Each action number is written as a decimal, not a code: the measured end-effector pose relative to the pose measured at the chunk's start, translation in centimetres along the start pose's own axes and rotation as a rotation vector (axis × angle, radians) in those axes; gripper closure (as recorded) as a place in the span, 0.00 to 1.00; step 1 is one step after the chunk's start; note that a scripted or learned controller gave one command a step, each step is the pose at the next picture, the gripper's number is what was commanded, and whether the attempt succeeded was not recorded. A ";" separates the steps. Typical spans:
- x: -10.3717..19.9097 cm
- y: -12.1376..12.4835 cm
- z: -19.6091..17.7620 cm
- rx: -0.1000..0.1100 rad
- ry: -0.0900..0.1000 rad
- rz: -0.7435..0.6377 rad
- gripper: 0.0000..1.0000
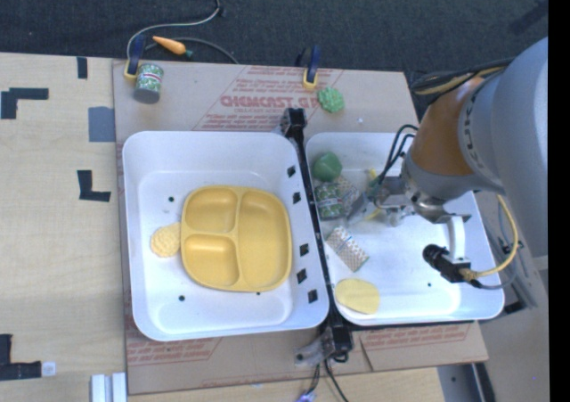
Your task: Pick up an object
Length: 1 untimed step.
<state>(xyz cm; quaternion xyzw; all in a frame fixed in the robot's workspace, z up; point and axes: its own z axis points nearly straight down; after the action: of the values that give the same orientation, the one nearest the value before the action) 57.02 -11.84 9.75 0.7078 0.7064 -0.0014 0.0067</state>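
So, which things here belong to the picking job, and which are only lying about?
For the job:
- claw, low in the right white bin
- round green ball
- silver patterned packet
- pale yellow flat disc

Lying about:
- yellow divided plastic plate in the left white bin
- small green lump on the cardboard
- small labelled can

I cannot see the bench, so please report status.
Tool low in right bin, grip unclear. Green ball and packets beside it.
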 end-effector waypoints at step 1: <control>0.8 7.3 1.2 0.003 -0.004 0.003 0.00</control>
<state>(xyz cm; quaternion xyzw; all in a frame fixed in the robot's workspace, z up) 64.32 -11.03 8.61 0.7090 0.7052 -0.0040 0.0072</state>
